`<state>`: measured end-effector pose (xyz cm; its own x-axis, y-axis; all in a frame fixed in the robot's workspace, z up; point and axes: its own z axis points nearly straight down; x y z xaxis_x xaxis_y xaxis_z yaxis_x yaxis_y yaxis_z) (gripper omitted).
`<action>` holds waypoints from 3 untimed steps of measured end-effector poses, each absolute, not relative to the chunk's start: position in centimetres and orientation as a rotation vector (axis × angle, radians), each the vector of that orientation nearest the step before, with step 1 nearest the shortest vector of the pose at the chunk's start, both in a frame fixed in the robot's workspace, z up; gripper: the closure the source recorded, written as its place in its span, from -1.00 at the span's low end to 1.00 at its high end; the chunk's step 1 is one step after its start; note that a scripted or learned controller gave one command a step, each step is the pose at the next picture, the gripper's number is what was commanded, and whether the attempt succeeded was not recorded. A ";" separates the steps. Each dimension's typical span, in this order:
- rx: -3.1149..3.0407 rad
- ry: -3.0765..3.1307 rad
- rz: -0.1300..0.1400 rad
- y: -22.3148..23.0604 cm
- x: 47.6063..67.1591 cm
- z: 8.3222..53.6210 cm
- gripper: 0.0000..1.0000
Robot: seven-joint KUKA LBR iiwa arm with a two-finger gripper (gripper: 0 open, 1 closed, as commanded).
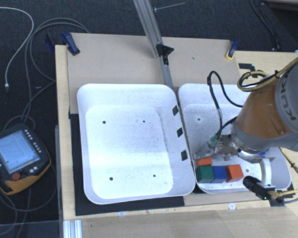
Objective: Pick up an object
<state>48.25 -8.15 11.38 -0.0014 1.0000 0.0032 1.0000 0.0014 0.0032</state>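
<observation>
Camera view: the grey arm with its orange band (263,115) is seen lowered over the right shallow white bin (198,108), its two-finger gripper (223,150) just above a row of small blocks at the bin's near edge; whether anything is clamped cannot be told. A clean descent onto a single block is judged best, clear of its neighbours and the rim; counted are one green cube (205,173), one blue cube (220,173), two orange blocks (234,171), and two bins, the left white bin (89,98) included.

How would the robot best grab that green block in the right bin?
Probably from straight above, pinching the green block front to back. The blue block touches its right side and the bin wall crowds its left, so those faces look blocked.
</observation>
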 end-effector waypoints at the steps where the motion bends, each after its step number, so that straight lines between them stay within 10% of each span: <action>1: -2.225 -2.226 -0.012 -8.2 48.4 12.5 1.00; 2: -2.224 -2.231 -0.011 -7.7 49.6 20.4 1.00; 3: -2.220 -2.223 -0.001 -7.7 49.4 20.0 -1.00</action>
